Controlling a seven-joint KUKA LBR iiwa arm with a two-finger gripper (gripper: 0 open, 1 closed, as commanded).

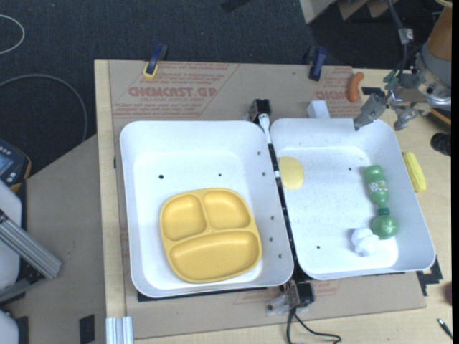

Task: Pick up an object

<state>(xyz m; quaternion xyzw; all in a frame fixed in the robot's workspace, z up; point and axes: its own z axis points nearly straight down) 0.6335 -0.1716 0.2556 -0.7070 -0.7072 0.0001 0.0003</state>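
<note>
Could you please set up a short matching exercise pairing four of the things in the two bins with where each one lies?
Things:
1. yellow divided plate
2. yellow disc
3. green bottle
4. white object

Places:
A. right bin, against its left wall
B. left bin, front half
C. right bin, front right, beside a green ball
D. right bin, along its right side

Pairs: 1-B, 2-A, 3-D, 4-C
</note>
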